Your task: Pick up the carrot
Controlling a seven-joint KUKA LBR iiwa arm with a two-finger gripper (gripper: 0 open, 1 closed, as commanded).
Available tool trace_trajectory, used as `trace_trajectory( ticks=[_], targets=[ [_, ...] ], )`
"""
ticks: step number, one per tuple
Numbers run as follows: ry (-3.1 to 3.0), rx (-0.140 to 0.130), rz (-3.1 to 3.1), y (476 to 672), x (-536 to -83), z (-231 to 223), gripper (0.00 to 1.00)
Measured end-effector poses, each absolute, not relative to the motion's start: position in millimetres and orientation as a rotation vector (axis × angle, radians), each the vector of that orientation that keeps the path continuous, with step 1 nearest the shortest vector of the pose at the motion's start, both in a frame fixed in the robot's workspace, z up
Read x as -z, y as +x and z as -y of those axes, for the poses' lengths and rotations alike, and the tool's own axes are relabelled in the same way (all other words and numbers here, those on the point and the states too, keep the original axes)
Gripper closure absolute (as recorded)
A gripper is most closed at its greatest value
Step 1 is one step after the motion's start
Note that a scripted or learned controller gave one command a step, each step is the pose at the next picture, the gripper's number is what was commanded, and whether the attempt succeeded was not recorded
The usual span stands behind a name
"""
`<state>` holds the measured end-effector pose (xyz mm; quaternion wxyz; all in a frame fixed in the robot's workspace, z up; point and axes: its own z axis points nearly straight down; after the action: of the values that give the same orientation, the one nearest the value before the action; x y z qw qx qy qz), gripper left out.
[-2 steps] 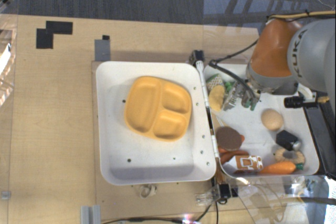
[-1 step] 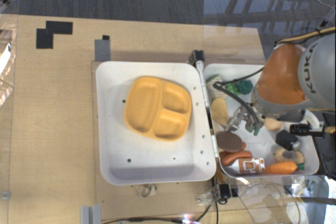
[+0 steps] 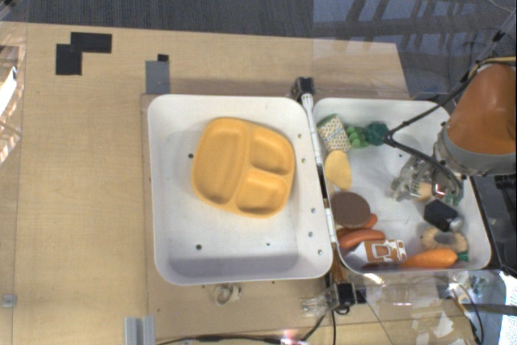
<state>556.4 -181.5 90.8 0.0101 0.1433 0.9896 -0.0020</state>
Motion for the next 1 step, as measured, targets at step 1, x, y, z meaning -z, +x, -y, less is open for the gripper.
trace_trajectory(
  ticks=[1],
  targets=[
    [0.444, 0.003, -3.089, 557.0, -90.7, 179.5, 0.00]
  ],
)
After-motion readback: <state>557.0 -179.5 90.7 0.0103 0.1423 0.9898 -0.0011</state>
